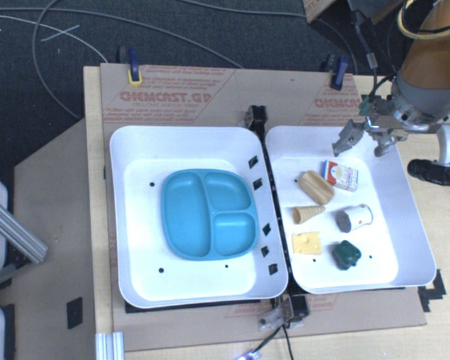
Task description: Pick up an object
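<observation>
At the near edge, the table shows a flat tan board surface with red printed lettering along its far side. Two shallow white bins with smooth, rounded plastic rims sit side by side on it.

The left bin holds a glossy teal plate, rounded and split into three compartments.

The right bin holds the small objects. Nearest the viewer lie a dark green lumpy object, perhaps a toy vegetable, though it is too small to tell, and just left of it a flat yellow square like a cheese slice. Behind these sit a short white cylinder with a grey end lying on its side, and a tan cone pointing left. Farther back a light brown loaf-shaped piece lies at a slant, close to the cone. Just right of it is a small carton, white with red and blue print.

Above the bin's far right corner hangs the end effector, metallic grey, its two fingers spread apart and grasping nothing; it hovers just beyond the carton. The arm behind it is grey with an orange band.

At the table's far edge, two blue and yellow clamps grip the board.
</observation>
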Robot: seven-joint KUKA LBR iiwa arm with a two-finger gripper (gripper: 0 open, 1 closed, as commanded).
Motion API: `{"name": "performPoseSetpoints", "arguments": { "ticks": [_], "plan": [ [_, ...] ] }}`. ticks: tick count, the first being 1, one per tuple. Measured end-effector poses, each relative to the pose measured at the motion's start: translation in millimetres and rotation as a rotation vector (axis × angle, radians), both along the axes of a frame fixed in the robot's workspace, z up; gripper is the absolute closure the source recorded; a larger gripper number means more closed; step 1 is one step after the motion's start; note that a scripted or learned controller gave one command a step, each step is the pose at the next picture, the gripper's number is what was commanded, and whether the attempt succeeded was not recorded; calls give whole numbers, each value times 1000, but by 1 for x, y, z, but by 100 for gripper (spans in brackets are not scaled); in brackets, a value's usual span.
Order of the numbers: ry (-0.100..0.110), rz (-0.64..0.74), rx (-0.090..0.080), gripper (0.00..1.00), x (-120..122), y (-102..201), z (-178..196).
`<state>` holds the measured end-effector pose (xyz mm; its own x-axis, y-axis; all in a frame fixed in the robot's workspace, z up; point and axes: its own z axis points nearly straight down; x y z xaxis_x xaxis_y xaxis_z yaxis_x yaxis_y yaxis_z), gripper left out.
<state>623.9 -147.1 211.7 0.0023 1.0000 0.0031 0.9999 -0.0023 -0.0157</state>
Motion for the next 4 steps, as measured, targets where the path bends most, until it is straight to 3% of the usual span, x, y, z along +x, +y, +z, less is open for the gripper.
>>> {"name": "performPoseSetpoints", "arguments": {
  "ticks": [1,3,4],
  "plan": [
    [-15,3,-2,0,3,0,9],
    [-12,3,-2,0,13,-5,-110],
    [-20,4,-5,0,16,-6,-122]
  ]
}}
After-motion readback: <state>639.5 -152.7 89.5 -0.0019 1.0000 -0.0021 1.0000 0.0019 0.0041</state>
